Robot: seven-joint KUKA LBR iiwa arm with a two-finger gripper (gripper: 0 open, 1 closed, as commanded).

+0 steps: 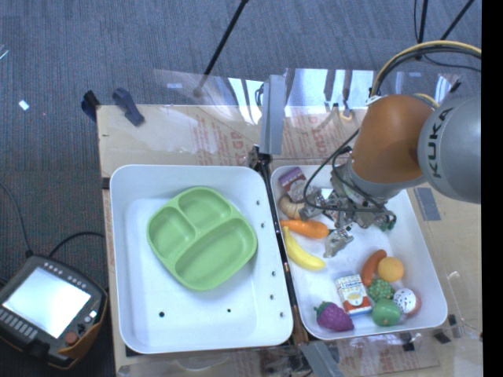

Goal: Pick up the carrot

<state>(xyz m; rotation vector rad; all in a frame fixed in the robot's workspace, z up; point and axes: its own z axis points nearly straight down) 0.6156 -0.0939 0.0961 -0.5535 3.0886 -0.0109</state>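
The carrot (pixel 306 228), orange and tapered, lies across the left part of the right bin (pixel 428 277), just above a yellow banana (pixel 302 253). My gripper (pixel 330 225) hangs low over the carrot's right end, under the arm's orange band. Its fingers (pixel 338 243) stand apart, one above the carrot's tip and one below it. The gripper is open and nothing is lifted.
The right bin also holds a purple packet (pixel 292 179), a juice box (pixel 354 293), an orange fruit (pixel 391 269), green vegetables (pixel 384 312), a dotted white ball (pixel 405 299) and a purple fruit (pixel 334 316). A green divided plate (pixel 202 236) lies in the left bin (pixel 130 305).
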